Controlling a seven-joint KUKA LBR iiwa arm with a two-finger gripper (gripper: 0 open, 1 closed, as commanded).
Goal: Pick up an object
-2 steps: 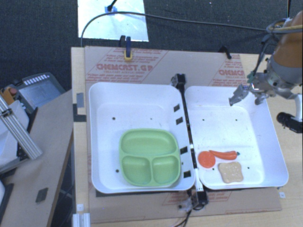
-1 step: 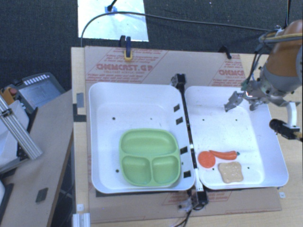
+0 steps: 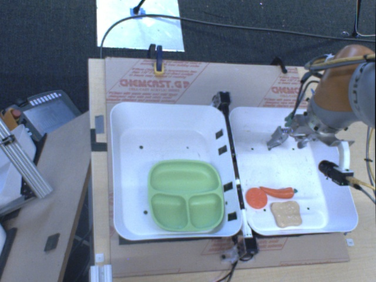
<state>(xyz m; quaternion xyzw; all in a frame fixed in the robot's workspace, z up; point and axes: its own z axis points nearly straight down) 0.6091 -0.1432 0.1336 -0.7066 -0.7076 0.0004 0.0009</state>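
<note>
Two shallow white bins are seen side by side on the bench, the left bin (image 3: 126,157) and the right bin (image 3: 335,213). A green divided plate (image 3: 185,194) (three compartments, all bare) is set in the near half of the left bin. In the right bin, three small things are grouped near the front wall: an orange round slice (image 3: 256,198), a red-orange carrot-shaped piece (image 3: 278,191) lying just beside it and seemingly touching it, and a tan bread-like piece (image 3: 286,214) just in front of both. The gripper (image 3: 281,137) is held over the far part of the right bin, well apart from these three things, with nothing seen between its fingers; whether the fingers are apart or together cannot be told at this slant. The grey arm (image 3: 341,93) enters from the right.
</note>
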